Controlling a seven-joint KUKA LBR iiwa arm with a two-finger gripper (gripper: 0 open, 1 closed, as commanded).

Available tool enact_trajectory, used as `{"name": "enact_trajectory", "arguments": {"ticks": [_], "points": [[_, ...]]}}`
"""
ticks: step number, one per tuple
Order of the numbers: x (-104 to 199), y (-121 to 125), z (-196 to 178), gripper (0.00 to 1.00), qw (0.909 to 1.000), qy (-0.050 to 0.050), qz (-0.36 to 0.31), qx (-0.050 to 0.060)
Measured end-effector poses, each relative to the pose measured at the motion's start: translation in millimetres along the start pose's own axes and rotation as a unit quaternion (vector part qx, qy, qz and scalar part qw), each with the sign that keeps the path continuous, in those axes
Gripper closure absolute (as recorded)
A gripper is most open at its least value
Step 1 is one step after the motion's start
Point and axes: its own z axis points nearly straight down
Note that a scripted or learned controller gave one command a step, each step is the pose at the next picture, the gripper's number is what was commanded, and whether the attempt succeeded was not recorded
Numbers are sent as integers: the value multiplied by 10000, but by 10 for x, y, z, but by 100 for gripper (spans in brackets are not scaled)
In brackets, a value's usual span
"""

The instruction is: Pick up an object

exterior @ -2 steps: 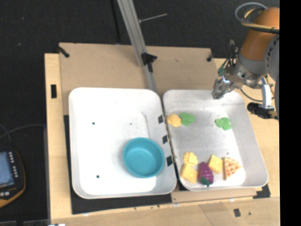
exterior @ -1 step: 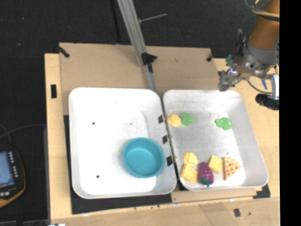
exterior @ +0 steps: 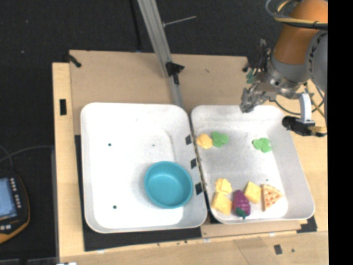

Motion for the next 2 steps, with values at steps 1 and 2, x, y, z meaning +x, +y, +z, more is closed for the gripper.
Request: {"name": "enact_trajectory", "arguments": {"ticks": [1,2], "points": [[425,-95,-7,100,10000,4,-3,-1],[974,-250,33,100,10000,7,-6,6]]}}
